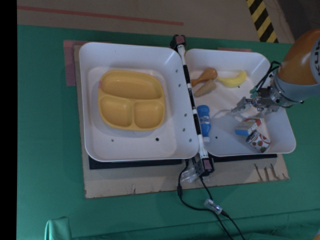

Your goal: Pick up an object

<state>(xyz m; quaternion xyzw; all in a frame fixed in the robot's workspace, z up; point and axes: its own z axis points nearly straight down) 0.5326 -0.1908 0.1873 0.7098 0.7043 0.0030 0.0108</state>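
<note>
Far to the left of the hand, the left bin [131,59] sits on the green desk [45,134], and inside it lies a yellow tray [132,99] with 3 compartments, well apart from anything the arm reaches. Between the 2 bins runs a black-and-white divider bar [192,101], with cables [210,204] trailing off its near end across the desk. The right bin [280,144] begins just past that bar. A blue bottle [203,119] lies along the bin's left wall, to the hand's left and a little nearer the camera. Farther back and to the hand's left lie an orange drumstick-shaped toy [206,76] and a tan piece [205,88] touching it, with a yellow banana [233,79] just beside them, up-left of the hand. The hand [248,109] hovers over the right half of this bin, its 2 fingers [239,107] spread apart with nothing between them, pointing down toward the bin floor. Directly below the hand toward the camera, a small blue-and-white carton [246,128] lies on the floor, and a white cup with red print [259,140] lies tilted against it, just to its right. To the right of the hand, the grey wrist rises into the orange band [300,59] of the arm.
</note>
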